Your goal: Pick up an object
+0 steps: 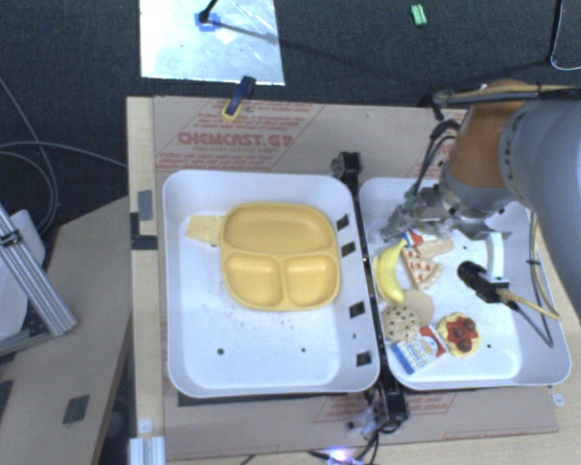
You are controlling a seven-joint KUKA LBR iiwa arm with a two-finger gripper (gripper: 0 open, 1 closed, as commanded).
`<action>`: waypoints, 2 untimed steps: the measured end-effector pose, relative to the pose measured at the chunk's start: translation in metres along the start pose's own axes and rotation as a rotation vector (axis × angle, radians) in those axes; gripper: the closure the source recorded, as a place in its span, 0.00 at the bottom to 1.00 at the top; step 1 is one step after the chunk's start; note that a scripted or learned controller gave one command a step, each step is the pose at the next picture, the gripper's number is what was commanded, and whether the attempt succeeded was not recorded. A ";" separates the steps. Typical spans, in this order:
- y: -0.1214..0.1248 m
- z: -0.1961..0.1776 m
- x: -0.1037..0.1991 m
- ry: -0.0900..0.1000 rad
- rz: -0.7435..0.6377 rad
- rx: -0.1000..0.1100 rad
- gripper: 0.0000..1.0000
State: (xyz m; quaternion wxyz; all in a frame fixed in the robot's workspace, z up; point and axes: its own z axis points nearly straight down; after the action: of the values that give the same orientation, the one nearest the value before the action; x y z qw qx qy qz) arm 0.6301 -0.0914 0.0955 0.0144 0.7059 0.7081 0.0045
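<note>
Gripper (413, 223) low in the right bin (537, 356), above banana (390, 271) and pizza slice (422, 265). Finger spread impossible to tell. Yellow tray (276, 255) in the left bin (198, 356).

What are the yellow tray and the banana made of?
The yellow tray looks like hard plastic: one even colour, smooth, with moulded compartments and a soft sheen. The banana seems to be toy plastic too, judging by its flat, spotless yellow, though it is too small to be sure.
</note>
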 end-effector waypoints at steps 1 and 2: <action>0.006 0.002 -0.002 0.005 -0.001 0.009 0.00; 0.002 -0.008 0.005 0.009 -0.003 0.012 0.00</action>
State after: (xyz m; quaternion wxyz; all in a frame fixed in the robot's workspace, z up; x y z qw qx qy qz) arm 0.6319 -0.0859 0.1037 0.0071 0.7049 0.7092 0.0034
